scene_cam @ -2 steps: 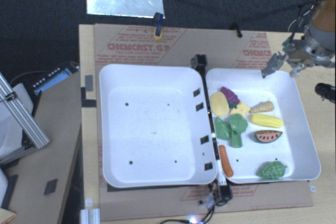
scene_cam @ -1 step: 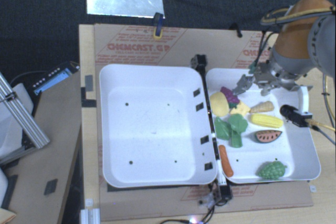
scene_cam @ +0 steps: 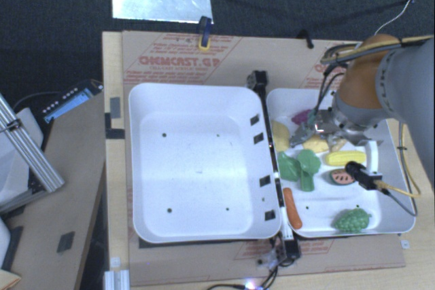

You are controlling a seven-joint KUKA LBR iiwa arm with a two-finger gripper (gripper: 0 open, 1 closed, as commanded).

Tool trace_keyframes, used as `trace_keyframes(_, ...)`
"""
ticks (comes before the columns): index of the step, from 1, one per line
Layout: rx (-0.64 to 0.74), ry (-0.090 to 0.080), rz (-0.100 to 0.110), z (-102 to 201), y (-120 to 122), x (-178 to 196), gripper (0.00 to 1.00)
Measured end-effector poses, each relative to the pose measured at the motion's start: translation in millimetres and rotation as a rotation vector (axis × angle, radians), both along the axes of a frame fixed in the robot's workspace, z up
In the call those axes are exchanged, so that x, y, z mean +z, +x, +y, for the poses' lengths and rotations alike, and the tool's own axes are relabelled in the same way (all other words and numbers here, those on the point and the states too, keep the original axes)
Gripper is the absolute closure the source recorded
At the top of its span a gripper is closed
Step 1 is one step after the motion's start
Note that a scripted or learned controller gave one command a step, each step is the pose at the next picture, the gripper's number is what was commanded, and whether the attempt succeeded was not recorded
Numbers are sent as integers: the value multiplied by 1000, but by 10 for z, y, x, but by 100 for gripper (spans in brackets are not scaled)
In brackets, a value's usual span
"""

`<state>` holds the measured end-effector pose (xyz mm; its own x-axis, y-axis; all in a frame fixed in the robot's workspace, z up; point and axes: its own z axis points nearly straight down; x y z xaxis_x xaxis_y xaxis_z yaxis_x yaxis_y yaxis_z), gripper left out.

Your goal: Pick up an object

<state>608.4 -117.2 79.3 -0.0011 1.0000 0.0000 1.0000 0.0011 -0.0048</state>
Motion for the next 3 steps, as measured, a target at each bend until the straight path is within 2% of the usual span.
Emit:
trace_keyframes(1, 1, -5, -21, -20, 65, 221, 100)
trace_keyframes(2, 6, 0, -16, 298, 164, 87, 100)
trace_keyframes(3, -1, -5, -18, -143, 442, 1015, 100)
